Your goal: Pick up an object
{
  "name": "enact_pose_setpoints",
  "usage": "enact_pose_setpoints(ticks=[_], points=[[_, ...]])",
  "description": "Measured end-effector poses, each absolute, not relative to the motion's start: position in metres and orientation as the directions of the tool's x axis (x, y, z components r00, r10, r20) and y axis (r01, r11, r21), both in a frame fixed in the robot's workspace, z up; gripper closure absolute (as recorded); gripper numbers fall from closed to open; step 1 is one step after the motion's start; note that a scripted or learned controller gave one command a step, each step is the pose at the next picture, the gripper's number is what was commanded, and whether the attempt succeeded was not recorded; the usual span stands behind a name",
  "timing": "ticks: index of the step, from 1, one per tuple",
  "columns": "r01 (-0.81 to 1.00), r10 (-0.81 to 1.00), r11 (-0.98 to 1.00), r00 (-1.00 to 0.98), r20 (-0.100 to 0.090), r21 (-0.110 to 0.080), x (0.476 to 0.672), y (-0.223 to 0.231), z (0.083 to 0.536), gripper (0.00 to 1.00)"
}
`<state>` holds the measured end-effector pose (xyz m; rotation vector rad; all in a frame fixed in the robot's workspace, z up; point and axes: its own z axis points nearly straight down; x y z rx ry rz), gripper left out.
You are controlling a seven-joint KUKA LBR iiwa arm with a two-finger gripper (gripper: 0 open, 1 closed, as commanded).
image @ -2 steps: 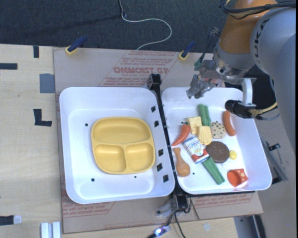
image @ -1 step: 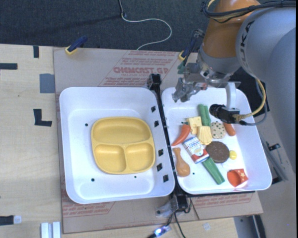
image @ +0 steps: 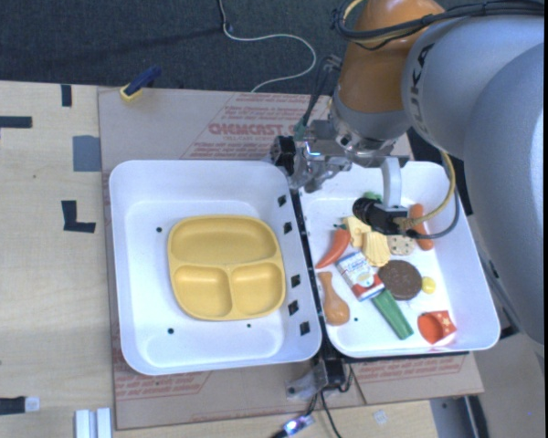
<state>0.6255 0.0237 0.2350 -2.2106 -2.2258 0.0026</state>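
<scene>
The gripper (image: pixel 309 164) hangs over the far end of the wall between the two bins, at the right bin's (image: pixel 452 263) back-left corner. I cannot tell how far open it is. It is apart from the toy food nearer in that bin: an orange carrot (image: pixel 334 247), a drumstick (image: pixel 332 304), a brown patty (image: pixel 402 279) and a green stick (image: pixel 393 314). A yellow divided plate (image: pixel 226 267) lies in the left bin (image: pixel 137 245).

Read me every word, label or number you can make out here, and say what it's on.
"CHEMCAST", red print on the brown cardboard sheet.
Smaller red lines below it: blurred, unreadable.
Label on the small red, white and blue packet in the right white bin: too small to read.
</scene>
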Motion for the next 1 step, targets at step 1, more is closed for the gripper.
enact_pose_setpoints(ticks=[1], points=[[1.000, 1.000, 0.004, -0.004, 0.000, -0.006, 0.6212, 0.0469, 0.2138, 1.00]])
